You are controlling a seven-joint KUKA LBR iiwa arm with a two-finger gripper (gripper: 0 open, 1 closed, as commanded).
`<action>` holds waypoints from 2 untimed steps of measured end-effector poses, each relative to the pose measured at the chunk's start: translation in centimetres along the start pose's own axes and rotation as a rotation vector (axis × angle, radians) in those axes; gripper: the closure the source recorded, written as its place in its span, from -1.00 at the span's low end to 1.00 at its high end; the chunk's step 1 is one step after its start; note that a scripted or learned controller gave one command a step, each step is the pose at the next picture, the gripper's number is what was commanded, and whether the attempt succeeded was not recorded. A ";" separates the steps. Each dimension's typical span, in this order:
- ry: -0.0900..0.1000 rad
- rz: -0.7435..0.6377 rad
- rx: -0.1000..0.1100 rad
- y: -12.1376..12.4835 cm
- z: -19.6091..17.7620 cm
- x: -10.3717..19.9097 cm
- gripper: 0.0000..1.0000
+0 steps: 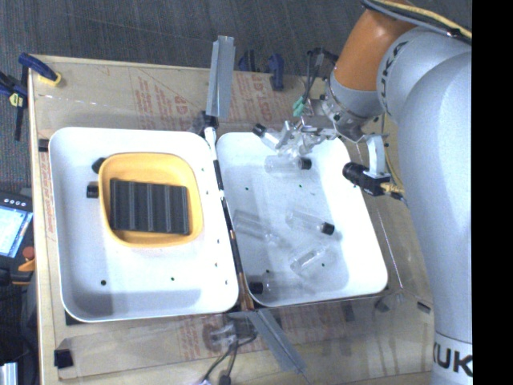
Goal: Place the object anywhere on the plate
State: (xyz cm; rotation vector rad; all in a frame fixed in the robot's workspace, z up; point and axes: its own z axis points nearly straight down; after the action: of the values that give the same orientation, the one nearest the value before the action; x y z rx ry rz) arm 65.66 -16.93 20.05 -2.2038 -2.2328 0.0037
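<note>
Camera view looks down on two white bins side by side, the left bin (72, 295) holding a yellow plate (150, 197) with a dark ribbed insert (151, 207) lying on its middle. Apart from that insert, nothing rests on the plate, so as far as can be judged the placing has not been done.

The right bin (365, 275) holds several clear, see-through objects: one near the bin's middle right with a dark cap (309, 221), another a little nearer (309, 259), and a fainter one toward the bin's left side (255, 227). Which of these is the task's object cannot be told for sure.

The gripper (290, 141) sits at the far edge of the right bin, under the arm's orange band (361, 50). Just beside its tip lies a clear object (282, 164), at the far end of the bin; whether it is between the fingers or merely lying on the bin floor is too glassy and small to make out. Whether the gripper is open or closed also cannot be told.

So the state, judged from how things lie: the pick is at best being attempted at the far end of the right bin, and the whole carry leftward across the bin divide (224, 215) to the plate is left, along with the release
</note>
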 end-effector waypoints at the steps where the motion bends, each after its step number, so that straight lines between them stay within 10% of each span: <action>1: -0.001 -0.324 0.001 -3.4 1.3 4.3 1.00; 2: -0.002 -0.443 -0.001 -4.4 1.0 8.7 1.00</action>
State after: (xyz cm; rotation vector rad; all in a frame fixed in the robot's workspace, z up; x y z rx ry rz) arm 61.10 -8.27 19.13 -1.6598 -2.6638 0.0033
